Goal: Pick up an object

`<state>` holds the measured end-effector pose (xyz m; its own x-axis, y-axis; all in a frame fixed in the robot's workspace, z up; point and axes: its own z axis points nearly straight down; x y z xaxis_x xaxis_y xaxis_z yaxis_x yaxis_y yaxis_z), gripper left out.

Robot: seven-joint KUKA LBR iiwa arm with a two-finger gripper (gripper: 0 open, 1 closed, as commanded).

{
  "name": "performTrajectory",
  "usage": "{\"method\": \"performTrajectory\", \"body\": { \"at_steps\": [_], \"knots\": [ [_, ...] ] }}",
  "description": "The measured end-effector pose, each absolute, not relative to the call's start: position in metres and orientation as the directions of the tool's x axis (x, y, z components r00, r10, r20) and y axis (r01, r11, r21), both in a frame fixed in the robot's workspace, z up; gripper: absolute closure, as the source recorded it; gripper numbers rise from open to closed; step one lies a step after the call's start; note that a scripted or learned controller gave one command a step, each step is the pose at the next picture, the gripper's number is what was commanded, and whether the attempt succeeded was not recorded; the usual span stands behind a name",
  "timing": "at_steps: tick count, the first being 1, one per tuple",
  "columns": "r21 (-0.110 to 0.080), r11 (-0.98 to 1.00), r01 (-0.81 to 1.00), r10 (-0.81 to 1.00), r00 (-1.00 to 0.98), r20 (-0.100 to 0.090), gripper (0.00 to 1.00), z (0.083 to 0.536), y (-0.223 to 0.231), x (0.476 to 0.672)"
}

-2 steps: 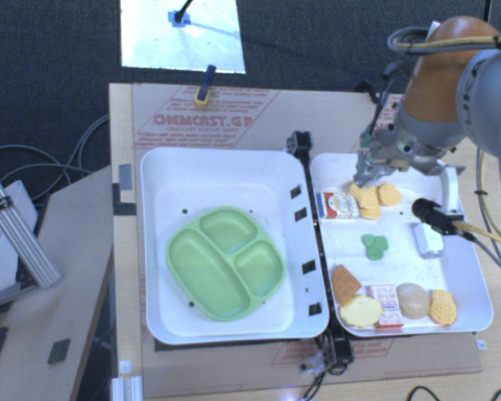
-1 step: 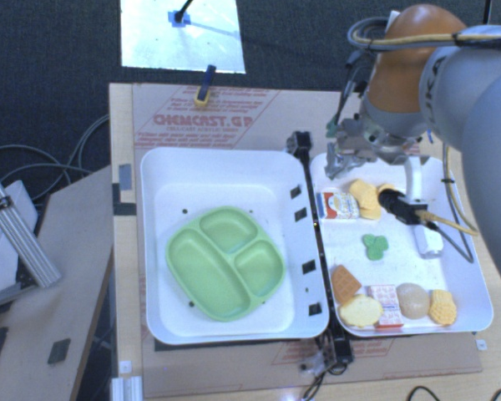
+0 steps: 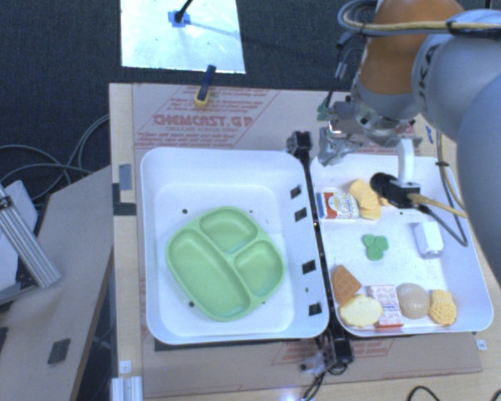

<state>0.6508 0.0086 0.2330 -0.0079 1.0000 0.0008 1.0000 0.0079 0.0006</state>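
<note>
Cardboard-topped bench (image 3: 209, 115), dark carpet (image 3: 50, 57); pincer (image 3: 334, 150) at rt bin (image 3: 401, 264) rim, grip can't tell.

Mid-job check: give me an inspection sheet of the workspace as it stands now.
Surface: left bin and right bin, both white, on printed cardboard.
Job's things: in the right bin, among others, red-and-white packet, yellow piece, green piece, white block, brown cracker, pale round piece, waffle biscuit.
Clutter: green divided tray in the left bin; blue-and-yellow object on the cardboard.
Grippers: gripper hangs over the right bin's far corner by the divide.
Cables: grey cables on the floor at left.
Surroundings: dark carpet, white sheet beyond the bench, metal rail at left.
</note>
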Motion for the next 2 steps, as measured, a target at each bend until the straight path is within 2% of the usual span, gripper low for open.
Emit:
{"method": "performTrajectory", "body": {
  "at_steps": [1, 2],
  "knots": [
    [-0.003, 0.002, 1.0, 1.0, -0.002, -0.001, 1.0, 0.213, 0.005, 0.646],
    [0.0, 0.006, 1.0, 1.0, -0.006, 0.0, 1.0, 0.23, 0.011, 0.649]
  ]
}}
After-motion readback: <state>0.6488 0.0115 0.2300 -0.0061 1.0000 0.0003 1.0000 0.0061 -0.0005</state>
